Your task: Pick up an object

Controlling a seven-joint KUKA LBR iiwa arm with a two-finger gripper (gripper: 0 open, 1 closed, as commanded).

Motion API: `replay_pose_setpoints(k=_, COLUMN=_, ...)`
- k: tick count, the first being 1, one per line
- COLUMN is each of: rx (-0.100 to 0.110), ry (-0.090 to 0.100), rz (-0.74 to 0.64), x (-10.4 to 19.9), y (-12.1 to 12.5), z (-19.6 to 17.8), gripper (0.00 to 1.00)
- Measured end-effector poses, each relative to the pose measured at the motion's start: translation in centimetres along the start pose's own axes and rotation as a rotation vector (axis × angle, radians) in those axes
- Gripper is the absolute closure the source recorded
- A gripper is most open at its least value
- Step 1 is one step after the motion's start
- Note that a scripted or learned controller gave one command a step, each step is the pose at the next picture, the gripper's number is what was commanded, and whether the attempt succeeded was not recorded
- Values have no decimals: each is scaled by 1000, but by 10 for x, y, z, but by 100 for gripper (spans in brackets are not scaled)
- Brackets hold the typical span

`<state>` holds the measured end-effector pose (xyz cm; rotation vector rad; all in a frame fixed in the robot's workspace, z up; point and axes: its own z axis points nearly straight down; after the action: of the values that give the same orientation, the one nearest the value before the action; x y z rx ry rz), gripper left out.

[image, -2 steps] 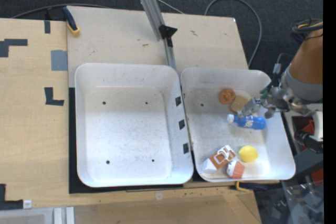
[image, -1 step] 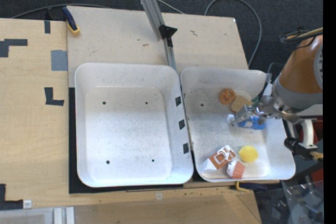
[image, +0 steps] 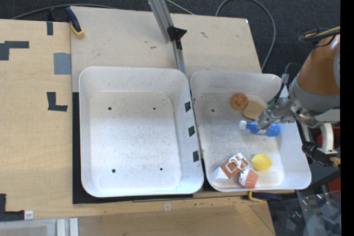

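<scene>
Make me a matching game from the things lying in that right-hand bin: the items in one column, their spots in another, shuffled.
Things:
1. orange disc
2. yellow ball
3. blue item
4. orange-and-white carton

Places:
A. under the end effector
B. nearest the bin's far wall
C. near edge, left of the ball
D. near edge, right of the carton

Pairs: 1-B, 2-D, 3-A, 4-C
</scene>
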<state>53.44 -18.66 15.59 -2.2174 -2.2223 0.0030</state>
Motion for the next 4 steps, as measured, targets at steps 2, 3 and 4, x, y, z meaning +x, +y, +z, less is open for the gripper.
replay_pose_setpoints(k=2, rx=-8, ry=-2, rz=-1, x=14, y=6, z=-103, gripper=100)
replay_pose_setpoints(k=3, rx=-6, ry=-1, rz=0, x=14, y=6, z=-134, gripper=100)
replay_pose_setpoints(k=4, rx=-1, ry=1, rz=-3, x=62, y=7, z=-117, gripper=100)
